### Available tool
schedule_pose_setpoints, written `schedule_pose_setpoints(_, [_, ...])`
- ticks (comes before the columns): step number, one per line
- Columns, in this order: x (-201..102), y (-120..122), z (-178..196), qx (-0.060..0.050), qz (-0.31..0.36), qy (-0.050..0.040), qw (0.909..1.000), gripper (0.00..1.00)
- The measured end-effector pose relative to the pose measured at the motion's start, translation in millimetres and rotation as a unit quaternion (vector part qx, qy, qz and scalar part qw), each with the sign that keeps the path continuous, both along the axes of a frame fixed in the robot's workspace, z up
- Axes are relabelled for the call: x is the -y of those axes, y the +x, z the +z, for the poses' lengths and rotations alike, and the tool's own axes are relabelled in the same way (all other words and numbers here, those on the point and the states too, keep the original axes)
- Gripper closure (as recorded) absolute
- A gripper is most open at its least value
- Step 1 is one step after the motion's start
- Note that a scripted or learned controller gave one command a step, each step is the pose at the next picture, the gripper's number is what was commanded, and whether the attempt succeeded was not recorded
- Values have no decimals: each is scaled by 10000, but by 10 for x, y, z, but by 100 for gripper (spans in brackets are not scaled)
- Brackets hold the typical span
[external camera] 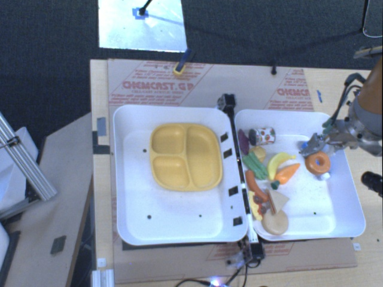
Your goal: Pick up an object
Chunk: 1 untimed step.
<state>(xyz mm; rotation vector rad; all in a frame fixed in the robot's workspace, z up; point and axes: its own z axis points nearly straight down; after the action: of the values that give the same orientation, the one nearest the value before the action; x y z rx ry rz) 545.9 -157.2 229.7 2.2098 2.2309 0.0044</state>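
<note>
Hovering over the right bin (353,220), the gripper (316,145) sits just above the orange donut (317,162); whether its jaws are open cannot be told. Descend straight, centred, then close firmly.

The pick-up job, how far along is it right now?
Nothing looks lifted yet: the banana, carrot and small can all lie in the right bin. In hand: the tool is low over that bin, right at the orange donut, though a grip on it cannot be confirmed. Left: securing an object and raising it clear.
</note>
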Motion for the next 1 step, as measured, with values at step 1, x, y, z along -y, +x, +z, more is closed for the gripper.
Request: schedule_pose_setpoints(1, [-467, 255, 73, 9, 4, 2, 10000, 100])
